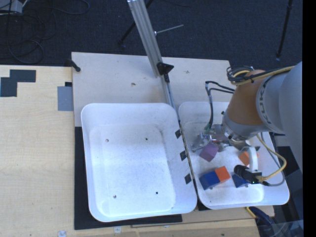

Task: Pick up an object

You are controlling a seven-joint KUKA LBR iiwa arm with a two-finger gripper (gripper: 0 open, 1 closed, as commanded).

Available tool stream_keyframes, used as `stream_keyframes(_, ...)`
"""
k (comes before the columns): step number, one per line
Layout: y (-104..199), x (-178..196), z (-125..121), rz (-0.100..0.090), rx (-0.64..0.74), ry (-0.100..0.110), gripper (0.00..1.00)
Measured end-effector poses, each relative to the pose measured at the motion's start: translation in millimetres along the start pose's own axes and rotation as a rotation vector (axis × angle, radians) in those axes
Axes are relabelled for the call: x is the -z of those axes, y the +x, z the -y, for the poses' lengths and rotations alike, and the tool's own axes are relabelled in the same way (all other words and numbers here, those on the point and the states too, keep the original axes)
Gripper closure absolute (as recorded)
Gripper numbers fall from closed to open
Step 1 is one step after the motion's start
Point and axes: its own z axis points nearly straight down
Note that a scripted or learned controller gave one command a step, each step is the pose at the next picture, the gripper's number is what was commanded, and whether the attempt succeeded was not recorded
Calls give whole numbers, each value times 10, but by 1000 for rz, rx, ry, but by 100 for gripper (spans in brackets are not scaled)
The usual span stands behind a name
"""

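Hovering at the right bin's left wall, the gripper (its grasp unreadable) could knock the purple block aside.

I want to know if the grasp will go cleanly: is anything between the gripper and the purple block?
Nothing visible stands between them. The gripper sits right over the purple block in the right bin; the blue block and orange block lie apart, nearer the camera.

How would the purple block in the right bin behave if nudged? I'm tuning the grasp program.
The purple block looks flat-sided and rigid, so it would probably slide rather than roll. It sits tilted beside the gripper, so a touch may tip it flat. The right bin looks smooth, so it might skid easily.
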Motion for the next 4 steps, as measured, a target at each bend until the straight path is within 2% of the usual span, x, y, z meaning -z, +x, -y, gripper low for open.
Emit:
stream_keyframes(1, -122, 32, 72, -2, -3, -1, 0)
stream_keyframes(2, -128, 128, 76, -3, -9, 1, 100)
stream_keyframes(3, 497, 1061, -303, -2, 2, -7, 100)
stream_keyframes(4, 1255, 1005, 255, -4, 3, 7, 100)
